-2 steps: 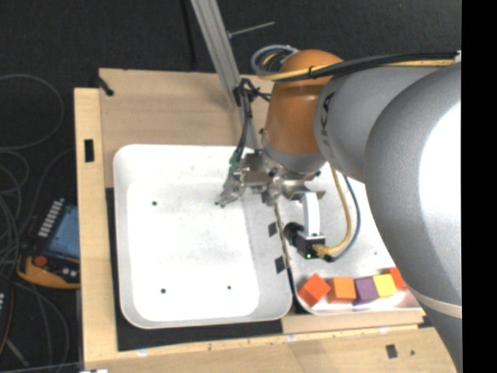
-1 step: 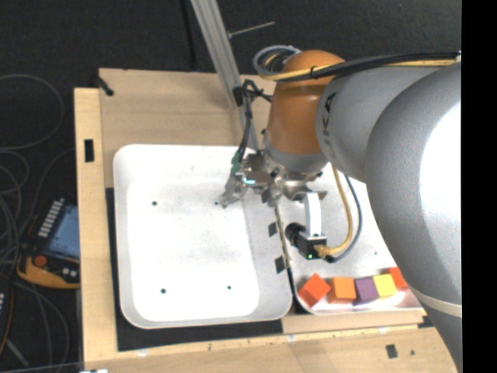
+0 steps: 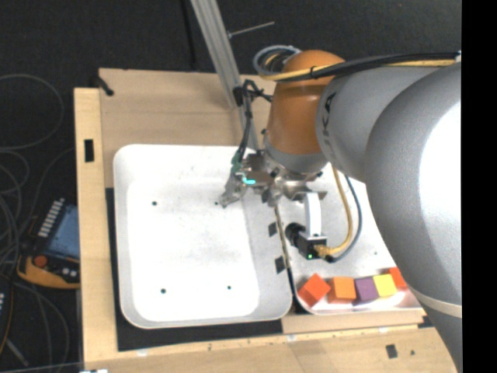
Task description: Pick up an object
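My gripper (image 3: 231, 193) hangs low over the right part of the left white bin (image 3: 178, 286), under the orange wrist band (image 3: 299, 115). I see no object at its tip. A row of small blocks lies along the front edge of the right bin (image 3: 365, 309): a red-orange block (image 3: 314, 288), an orange block (image 3: 342, 287), a purple block (image 3: 365, 287) and a yellow block (image 3: 384, 284). The blocks are well to the right of the gripper and nearer the front. The arm hides much of the right bin.
A metal rail (image 3: 217, 41) slants up from behind the bins. A black cable and connector (image 3: 311, 247) hang from the wrist over the right bin. A handheld pendant (image 3: 54, 243) and cables lie on the floor to the left.
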Motion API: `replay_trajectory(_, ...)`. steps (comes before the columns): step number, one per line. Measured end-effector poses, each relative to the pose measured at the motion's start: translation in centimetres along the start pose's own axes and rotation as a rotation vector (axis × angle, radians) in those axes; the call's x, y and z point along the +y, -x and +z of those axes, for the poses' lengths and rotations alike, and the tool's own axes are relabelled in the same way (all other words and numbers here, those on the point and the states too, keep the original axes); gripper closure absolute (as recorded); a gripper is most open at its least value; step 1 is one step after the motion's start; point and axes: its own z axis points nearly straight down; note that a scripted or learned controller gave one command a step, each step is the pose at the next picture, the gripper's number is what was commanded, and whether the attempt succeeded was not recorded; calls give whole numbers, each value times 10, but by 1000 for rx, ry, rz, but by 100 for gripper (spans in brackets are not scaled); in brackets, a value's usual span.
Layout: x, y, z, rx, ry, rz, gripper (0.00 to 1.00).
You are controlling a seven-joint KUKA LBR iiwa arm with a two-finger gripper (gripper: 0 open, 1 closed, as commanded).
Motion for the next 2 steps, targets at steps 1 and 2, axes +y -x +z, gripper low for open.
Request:
replay_trajectory(1, 0, 0, 0, 0, 0, 1, 0)
replay_trajectory(2, 1, 55, -57, -3, 6, 4, 0)
